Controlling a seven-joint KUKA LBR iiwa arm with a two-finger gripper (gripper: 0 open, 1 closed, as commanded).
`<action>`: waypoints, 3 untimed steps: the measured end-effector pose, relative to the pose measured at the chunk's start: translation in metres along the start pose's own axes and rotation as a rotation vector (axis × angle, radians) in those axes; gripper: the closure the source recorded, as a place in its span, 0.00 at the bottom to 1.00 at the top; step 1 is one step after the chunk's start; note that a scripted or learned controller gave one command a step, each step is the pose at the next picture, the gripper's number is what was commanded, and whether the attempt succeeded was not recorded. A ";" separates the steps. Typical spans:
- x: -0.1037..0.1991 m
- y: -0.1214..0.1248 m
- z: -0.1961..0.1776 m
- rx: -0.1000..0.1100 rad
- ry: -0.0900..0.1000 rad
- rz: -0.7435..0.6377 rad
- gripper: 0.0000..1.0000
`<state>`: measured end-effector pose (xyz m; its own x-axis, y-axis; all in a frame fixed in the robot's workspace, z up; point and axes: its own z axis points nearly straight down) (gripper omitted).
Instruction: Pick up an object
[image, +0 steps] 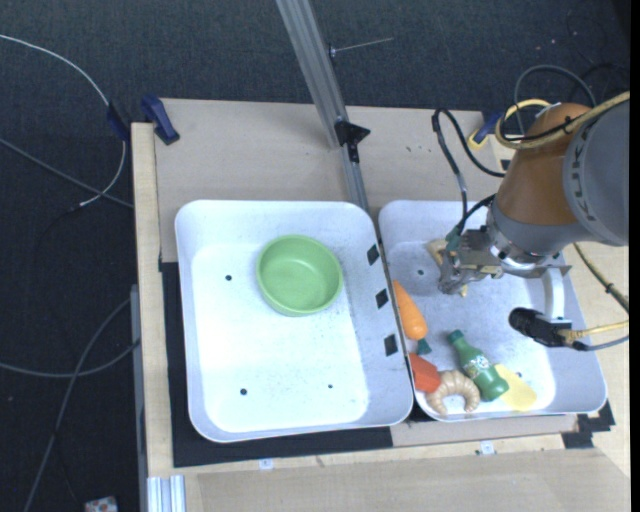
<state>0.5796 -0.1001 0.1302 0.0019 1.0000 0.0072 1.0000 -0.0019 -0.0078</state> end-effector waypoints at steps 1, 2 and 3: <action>0.000 0.011 -0.057 -0.013 -0.006 -0.003 1.00; -0.001 0.017 -0.123 -0.015 -0.006 -0.003 1.00; -0.001 0.018 -0.173 -0.015 -0.006 -0.004 1.00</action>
